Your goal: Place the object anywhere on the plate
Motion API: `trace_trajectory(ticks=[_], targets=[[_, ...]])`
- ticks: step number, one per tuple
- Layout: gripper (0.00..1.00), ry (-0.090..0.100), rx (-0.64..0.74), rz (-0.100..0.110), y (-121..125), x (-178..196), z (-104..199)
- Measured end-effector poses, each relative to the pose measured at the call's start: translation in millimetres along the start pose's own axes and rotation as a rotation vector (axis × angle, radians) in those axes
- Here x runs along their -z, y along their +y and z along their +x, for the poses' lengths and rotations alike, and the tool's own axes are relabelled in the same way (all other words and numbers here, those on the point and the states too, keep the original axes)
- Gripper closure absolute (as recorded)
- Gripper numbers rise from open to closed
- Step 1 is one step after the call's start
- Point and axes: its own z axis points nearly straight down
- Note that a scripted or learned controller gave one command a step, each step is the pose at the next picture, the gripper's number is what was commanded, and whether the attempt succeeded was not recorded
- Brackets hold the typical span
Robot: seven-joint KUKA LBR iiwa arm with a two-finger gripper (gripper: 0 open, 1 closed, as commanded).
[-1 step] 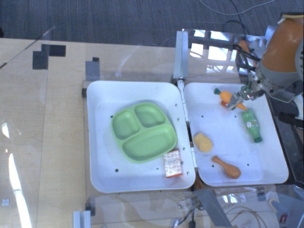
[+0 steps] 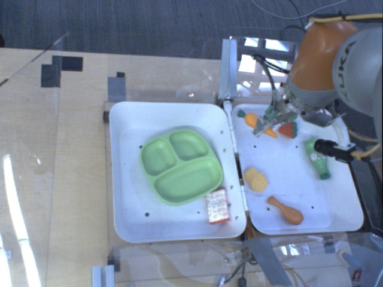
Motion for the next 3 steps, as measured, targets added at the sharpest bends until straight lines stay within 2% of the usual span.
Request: trace_trajectory(ticks=[1, 2, 3], targets=[[1.0, 0.001, -0.054, 0.002, 1.6, -0.5, 74.2], [1.0, 0.001, 0.016, 0.002, 15.8, -0.9, 144.8], [0.0, 0.001, 0.015, 0.002, 15.7, -0.9, 144.4]])
